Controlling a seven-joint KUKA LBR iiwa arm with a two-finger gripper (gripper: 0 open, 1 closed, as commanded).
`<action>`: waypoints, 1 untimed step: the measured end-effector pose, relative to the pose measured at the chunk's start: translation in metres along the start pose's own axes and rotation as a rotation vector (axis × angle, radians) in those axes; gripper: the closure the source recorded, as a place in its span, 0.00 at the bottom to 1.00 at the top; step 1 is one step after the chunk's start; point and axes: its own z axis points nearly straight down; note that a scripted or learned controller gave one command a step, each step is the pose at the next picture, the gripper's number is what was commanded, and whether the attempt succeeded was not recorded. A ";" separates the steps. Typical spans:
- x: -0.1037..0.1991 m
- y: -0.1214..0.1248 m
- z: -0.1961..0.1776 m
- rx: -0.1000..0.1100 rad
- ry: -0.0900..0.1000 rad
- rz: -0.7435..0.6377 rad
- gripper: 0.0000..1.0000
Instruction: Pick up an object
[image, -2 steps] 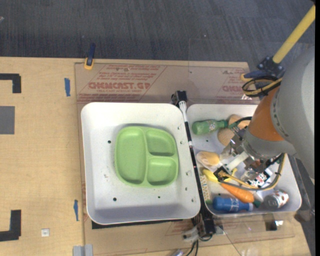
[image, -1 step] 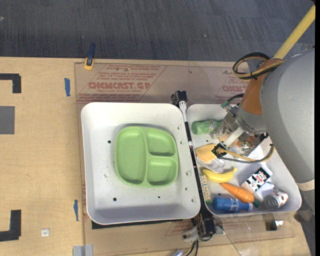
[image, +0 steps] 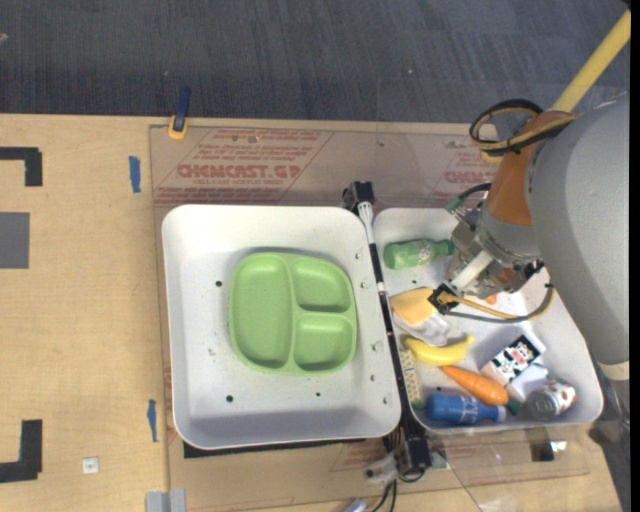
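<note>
Gripper (image: 462, 280) is positioned low in the right bin (image: 420, 216) toward 12 o'clock, opening and grasp cannot be told, with green bottle (image: 410, 253) at its 9 o'clock, banana (image: 437, 350) and carrot (image: 475, 383) at 6 o'clock, green divided plate (image: 295, 312) seated in left bin (image: 200, 300).

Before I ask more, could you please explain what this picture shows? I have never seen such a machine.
This is one photo from a camera fixed above a bench, looking down at a slant. The grey machine with the orange band is a robot arm that reaches in from the right. Its gripper hangs over the right bin. That bin holds a green bottle, a banana, a carrot, a blue bottle and a few other small things. The left bin holds a green divided plate. Whether the gripper holds anything, the picture does not show clearly.
</note>
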 end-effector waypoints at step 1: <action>-0.022 -0.007 -0.059 0.003 0.007 0.085 1.00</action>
